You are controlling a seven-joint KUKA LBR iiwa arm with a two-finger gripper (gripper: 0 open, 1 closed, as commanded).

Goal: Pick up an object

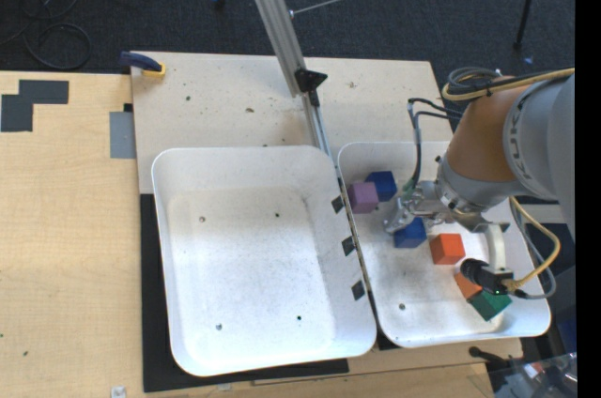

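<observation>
Gripper point(406, 220) low in right bin point(413, 330), directly over small blue block point(410, 237), matte cube, tilted; can't tell grip state. Purple block point(362, 195) beside.

The bench point(235, 96) is a pale, speckled board. Two shallow white bins lie directly on it, side by side: the left bin point(249, 260) toward the bench's front left corner, the right bin point(413, 316) toward its front right corner, their inner rims meeting. A blue-and-yellow clamp point(143, 63) sits at the bench's back left corner. A slanted metal rail point(282, 25) rises from the bench's back middle.
</observation>
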